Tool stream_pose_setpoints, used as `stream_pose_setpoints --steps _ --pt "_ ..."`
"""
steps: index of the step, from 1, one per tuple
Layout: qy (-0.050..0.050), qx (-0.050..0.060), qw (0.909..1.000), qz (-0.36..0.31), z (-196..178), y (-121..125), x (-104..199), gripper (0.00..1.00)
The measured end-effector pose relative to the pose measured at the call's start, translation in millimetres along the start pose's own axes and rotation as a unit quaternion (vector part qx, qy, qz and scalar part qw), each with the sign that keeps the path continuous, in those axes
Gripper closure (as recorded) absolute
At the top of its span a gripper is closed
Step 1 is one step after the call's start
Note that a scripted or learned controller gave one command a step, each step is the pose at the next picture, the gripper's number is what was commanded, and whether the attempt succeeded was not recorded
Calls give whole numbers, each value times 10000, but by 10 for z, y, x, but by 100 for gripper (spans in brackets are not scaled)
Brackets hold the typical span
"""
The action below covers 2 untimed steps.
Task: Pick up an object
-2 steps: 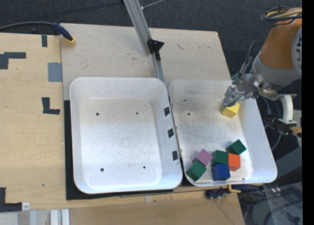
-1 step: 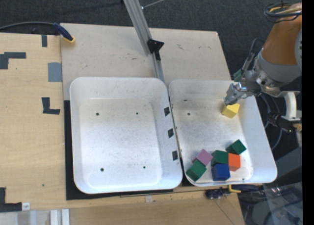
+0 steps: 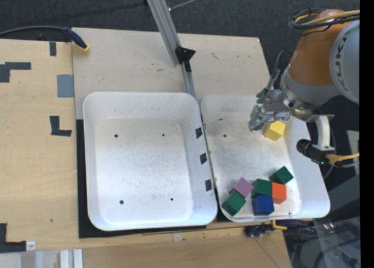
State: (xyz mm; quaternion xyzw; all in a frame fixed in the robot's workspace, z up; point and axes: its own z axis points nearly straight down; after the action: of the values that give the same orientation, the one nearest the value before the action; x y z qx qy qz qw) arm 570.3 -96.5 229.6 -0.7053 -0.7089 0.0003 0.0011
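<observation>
My gripper (image 3: pixel 264 119) hangs over the upper right part of the right bin (image 3: pixel 234 144), at the end of the grey arm with the orange band (image 3: pixel 318 39). A yellow block (image 3: pixel 274 130) lies right at the gripper's lower right side, touching or nearly touching it. I cannot tell whether the block is held or resting on the bin floor. Several other blocks cluster in the bin's near right corner: a purple one (image 3: pixel 242 188), a blue one (image 3: pixel 263 204), an orange one (image 3: pixel 279 192) and green ones (image 3: pixel 234 202).
The left bin (image 3: pixel 140 162) stands beside the right one, and their rims meet along the middle. A slanted metal rail (image 3: pixel 166 21) runs down from the top to the bins' junction. Cables and a black connector (image 3: pixel 312 150) hang at the right bin's right edge.
</observation>
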Motion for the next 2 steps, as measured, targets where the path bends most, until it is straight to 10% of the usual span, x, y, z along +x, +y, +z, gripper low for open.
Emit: stream_pose_setpoints --steps 2 --pt "4 8 10000 -8 42 -181 1138 100"
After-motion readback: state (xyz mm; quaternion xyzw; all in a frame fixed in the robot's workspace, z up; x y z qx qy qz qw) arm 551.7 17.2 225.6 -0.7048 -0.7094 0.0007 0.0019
